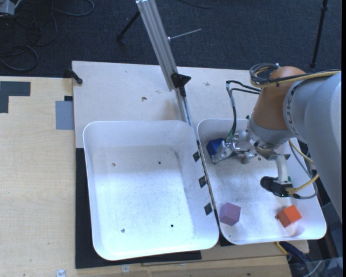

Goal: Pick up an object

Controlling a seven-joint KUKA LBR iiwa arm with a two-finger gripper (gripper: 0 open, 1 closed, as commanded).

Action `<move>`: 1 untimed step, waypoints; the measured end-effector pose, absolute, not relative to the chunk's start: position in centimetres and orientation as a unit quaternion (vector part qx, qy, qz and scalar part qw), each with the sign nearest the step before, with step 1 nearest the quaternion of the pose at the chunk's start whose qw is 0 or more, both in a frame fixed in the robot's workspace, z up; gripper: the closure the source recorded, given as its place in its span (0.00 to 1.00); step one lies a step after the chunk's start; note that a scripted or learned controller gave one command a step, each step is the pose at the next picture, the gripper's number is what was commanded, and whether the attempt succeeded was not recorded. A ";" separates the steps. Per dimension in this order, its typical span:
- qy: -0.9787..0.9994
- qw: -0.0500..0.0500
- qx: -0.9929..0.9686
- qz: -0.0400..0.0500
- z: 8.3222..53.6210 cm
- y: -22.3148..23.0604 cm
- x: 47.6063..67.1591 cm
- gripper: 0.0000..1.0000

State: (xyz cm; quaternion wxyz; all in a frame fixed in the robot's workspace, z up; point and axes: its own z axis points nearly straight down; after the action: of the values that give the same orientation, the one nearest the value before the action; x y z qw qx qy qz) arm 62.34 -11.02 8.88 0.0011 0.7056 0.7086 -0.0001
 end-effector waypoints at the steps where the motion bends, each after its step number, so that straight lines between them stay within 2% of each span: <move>1: 0.708 -0.025 0.705 -0.024 9.0 -10.8 65.8 0.00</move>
State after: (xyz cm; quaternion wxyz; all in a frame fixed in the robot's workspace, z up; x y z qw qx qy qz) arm 65.76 -10.75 8.96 -0.0249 0.7049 0.7085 -0.0239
